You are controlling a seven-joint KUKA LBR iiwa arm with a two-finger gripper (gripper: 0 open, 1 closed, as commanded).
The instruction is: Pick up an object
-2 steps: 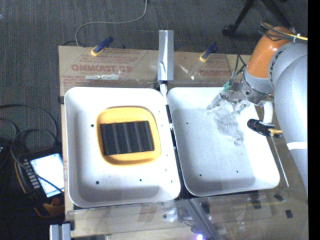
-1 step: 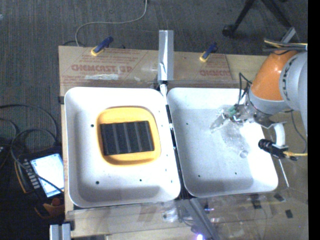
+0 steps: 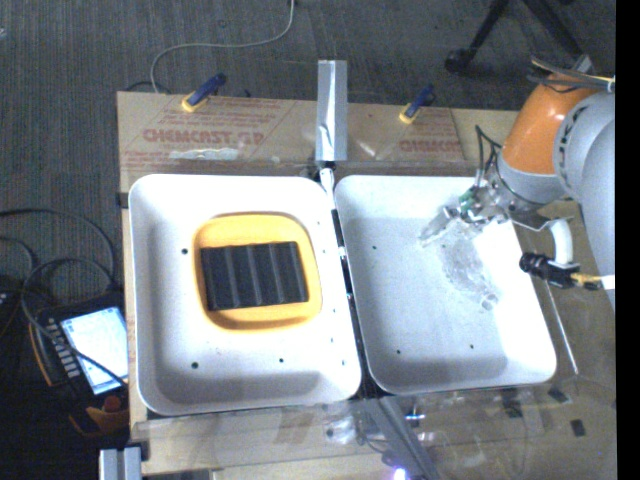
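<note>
A yellow, rounded-rectangle object (image 3: 214,308) with a black ribbed panel on top lies flat in the middle of the left bin (image 3: 160,203). My gripper (image 3: 463,253) hangs over the right bin (image 3: 400,318), in its upper right part, looking pale and see-through against the white floor. It is far to the right of the yellow object, with the bins' shared wall between them. The grey arm with its orange band (image 3: 535,133) comes in from the right edge above the gripper. Nothing is seen held in the gripper.
A metal post (image 3: 331,118) stands at the back between the bins. Two blue-and-yellow clamps (image 3: 203,90) (image 3: 418,100) hold the board behind them. A cable and connector (image 3: 550,266) hang by the right bin's right wall. A small screen device (image 3: 85,343) lies on the floor at left.
</note>
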